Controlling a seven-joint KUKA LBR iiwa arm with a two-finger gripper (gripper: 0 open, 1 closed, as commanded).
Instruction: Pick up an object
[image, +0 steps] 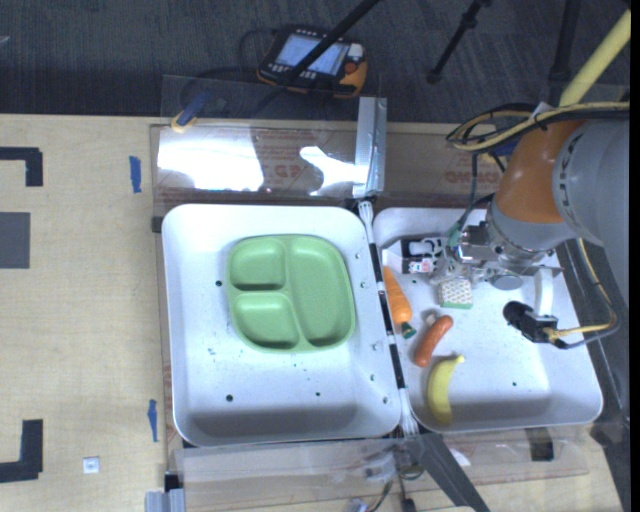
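Note:
The right bin (520, 385) holds an orange carrot (398, 300) along its left wall. Beside the carrot lie a red-orange sausage-shaped piece (432, 340) and a yellow banana (441, 385) toward the front. A small white dotted pad (456, 291) rests near the bin's middle. My gripper (432, 258) reaches in from the right, low over the bin's far left corner. It sits just above the pad and to the right of the carrot's top end. I see nothing held in it.
In the left bin (200, 380) lies a green divided plate (292, 291). A metal divider (384, 310) separates the two bins. The grey arm with its orange band (535, 180) covers the right bin's far right corner.

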